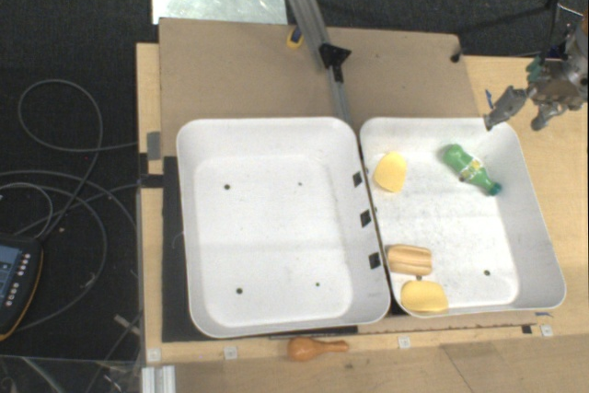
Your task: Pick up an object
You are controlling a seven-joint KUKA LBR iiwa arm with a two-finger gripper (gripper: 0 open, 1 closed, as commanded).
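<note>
Green bottle (471,169) lies tilted in the right bin (529,225), toward its far right corner; both white bins sit on a brown bench (396,74) over dark carpet (74,23); the left bin (267,225) adjoins it; yellow pieces (390,171) (424,296) and a hot dog (409,259) lie along the right bin's left wall; the gripper (520,110) hangs past the far right corner, fingers spread wide, holding nothing.

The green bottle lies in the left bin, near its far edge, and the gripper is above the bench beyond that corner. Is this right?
Not quite: the green bottle lies in the right bin, not the left one. The camera view shows it near that bin's far edge, with the gripper above the bench beyond that corner, as you said.
</note>
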